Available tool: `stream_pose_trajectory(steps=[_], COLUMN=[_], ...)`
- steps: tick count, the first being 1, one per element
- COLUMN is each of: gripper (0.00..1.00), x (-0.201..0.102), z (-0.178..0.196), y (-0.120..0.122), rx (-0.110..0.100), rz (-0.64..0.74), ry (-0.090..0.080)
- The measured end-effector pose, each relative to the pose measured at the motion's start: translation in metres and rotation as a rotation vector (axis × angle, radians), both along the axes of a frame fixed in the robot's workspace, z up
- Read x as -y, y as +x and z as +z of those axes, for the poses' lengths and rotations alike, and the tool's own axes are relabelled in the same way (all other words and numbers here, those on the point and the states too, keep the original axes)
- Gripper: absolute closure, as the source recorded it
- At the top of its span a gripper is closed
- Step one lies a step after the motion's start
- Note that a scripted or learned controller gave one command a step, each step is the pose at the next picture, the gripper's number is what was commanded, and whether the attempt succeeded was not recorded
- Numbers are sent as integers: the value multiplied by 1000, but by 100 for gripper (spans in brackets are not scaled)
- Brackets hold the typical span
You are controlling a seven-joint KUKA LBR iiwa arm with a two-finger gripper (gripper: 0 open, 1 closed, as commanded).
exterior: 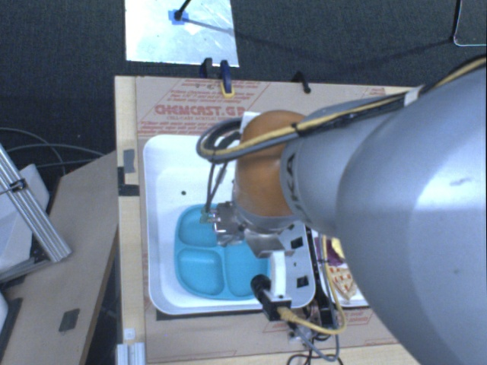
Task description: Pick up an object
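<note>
Blue tray (204, 265) seen lying flat in the left bin (163, 173) – pretty much filling its near half, arm (396, 181) stretched in from the right, wrist hung low over the tray's right side, colourful item (342, 280) glimpsed beside the arm in the right bin

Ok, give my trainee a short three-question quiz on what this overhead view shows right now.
1. True or false: the blue plastic compartment tray lies in the left shallow white bin.
2. The grey arm with the orange band hangs over: A) the silver sheet B) the bins C) the floor.
3. Fill in: red lettering is printed on the ___ board behind the bins.

Key: 1 true; 2 B; 3 cardboard.
</note>
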State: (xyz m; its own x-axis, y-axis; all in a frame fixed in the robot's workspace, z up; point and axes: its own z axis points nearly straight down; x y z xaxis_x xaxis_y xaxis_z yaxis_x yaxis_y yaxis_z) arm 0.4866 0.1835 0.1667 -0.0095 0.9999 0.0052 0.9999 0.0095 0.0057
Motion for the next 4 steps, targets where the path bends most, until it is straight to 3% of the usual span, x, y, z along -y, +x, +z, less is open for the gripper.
stream_pose_trajectory(steps=[1, 2, 3, 4], gripper=[100, 100, 100, 100], x=[13, 36, 35, 33], z=[-66, -70, 52, -63], y=[63, 89, -1, 40], rx=[17, 6, 1, 2], rz=[-6, -2, -3, -9], ry=[3, 17, 1, -2])
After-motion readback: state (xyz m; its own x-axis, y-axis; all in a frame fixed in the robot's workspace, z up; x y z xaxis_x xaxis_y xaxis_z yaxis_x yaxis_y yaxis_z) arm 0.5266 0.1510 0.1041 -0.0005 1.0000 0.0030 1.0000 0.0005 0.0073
